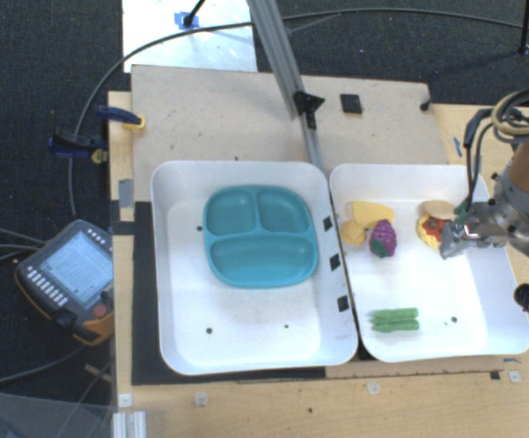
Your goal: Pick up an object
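Observation:
In the right bin (483, 327) lie a yellow piece of toy food (367, 217), a purple bunch of grapes (383, 238), a green bean pod (393, 319) and a small red, yellow and tan toy (432, 225). My gripper (453, 241) reaches in from the right and hangs low at the right side of the red and tan toy, touching or nearly touching it. Nothing shows between its fingers.
The left bin (182, 318) holds a teal divided plate (260, 235). A grey pole (278, 44) slants over the bench's back edge. A teach pendant (68, 276) lies off the bench to the left. Cables loop above my wrist at the right.

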